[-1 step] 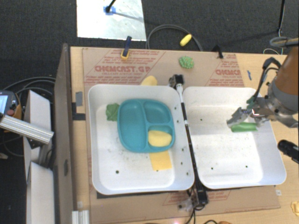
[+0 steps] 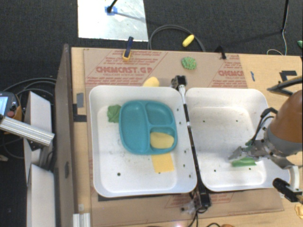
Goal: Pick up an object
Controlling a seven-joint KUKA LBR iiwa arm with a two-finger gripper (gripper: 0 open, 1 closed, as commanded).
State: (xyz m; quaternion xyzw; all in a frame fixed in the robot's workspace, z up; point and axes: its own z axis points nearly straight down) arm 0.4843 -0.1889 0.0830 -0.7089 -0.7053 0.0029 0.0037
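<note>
A small flat green piece (image 2: 244, 162) lies on the floor of the right bin (image 2: 222, 108), near its front right. My gripper (image 2: 242, 152) hangs just above it, at its back edge, reaching in from the right; whether they touch is unclear. In the left bin (image 2: 102, 141) sits a teal divided plate (image 2: 135, 126) with a yellow lump (image 2: 162, 140) in its front right compartment. A yellow flat slice (image 2: 163, 163) lies just in front of the plate. A green leafy piece (image 2: 113, 113) rests against the plate's left side.
The arm's grey body with its orange band (image 2: 289, 122) fills the right bin's right side. Behind the bins on the cardboard lie a yellow piece (image 2: 151, 82), a green knobbly piece (image 2: 189, 63) and a yellow-tipped tool (image 2: 128, 48). A black divider bar (image 2: 187, 122) runs between the bins.
</note>
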